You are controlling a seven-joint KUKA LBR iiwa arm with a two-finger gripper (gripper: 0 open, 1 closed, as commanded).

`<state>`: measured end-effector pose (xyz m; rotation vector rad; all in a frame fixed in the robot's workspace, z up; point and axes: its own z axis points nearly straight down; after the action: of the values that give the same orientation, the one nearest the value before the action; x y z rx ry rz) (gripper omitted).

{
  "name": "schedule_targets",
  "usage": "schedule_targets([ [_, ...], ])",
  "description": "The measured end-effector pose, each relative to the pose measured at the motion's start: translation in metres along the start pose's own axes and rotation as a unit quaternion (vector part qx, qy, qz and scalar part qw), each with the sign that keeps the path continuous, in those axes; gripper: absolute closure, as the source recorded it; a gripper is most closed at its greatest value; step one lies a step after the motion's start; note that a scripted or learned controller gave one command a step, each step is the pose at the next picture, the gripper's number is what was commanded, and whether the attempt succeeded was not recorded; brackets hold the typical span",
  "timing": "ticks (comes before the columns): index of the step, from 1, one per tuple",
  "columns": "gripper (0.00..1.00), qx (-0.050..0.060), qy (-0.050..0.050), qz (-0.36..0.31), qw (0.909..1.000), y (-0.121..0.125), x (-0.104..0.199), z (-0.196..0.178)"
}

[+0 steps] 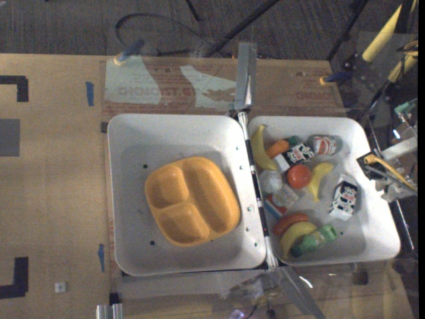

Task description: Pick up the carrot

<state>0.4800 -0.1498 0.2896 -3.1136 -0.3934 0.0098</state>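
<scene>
**Carrot untouched; approach pending**

The carrot (278, 147) is seen in the right bin (378, 234), near its upper-left corner, lying touching the upper banana (260, 149) and beside a small cow-print carton (300, 153). A tomato (299, 176) sits just below. The gripper (388, 171) is located at the bin's right rim, well apart; its jaw state cannot be told. A reach leftward over the clutter is judged necessary next.

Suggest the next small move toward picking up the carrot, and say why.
Probably carry the gripper leftward across the right bin until it is over the carrot, then descend. It sits at the bin's right edge, well apart from the carrot, which lies near the far left beside a banana and a small carton.
</scene>
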Motion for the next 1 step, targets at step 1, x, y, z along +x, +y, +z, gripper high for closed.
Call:
schedule_targets([
  [1,1.0,0.0,0.0,-0.162,0.9867,0.0139,0.0083,0.001],
])
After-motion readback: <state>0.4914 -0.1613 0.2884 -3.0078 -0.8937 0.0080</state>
